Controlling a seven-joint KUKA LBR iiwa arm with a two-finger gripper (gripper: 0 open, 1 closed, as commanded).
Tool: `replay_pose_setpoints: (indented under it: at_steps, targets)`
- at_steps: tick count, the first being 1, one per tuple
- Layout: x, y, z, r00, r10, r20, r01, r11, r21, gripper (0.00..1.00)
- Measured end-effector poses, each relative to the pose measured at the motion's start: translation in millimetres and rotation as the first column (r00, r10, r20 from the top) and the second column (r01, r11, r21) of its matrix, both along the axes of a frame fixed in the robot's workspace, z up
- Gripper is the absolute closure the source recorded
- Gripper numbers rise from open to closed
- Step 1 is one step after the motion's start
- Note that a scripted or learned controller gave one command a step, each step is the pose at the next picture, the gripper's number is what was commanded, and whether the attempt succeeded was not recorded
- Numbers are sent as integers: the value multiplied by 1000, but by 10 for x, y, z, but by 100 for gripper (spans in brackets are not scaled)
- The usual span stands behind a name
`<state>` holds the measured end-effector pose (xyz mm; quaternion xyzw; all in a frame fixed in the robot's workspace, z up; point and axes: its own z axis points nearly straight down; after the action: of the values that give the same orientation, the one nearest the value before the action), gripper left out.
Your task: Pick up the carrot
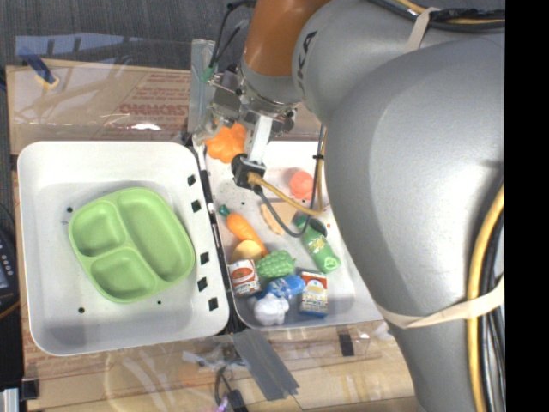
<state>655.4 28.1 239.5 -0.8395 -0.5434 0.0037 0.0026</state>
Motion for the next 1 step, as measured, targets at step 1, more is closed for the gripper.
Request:
replay_pose_setpoints:
  at_steps: [1]
  targets:
    - [-346,-334,-491,943,332,2,-332,943,2,100]
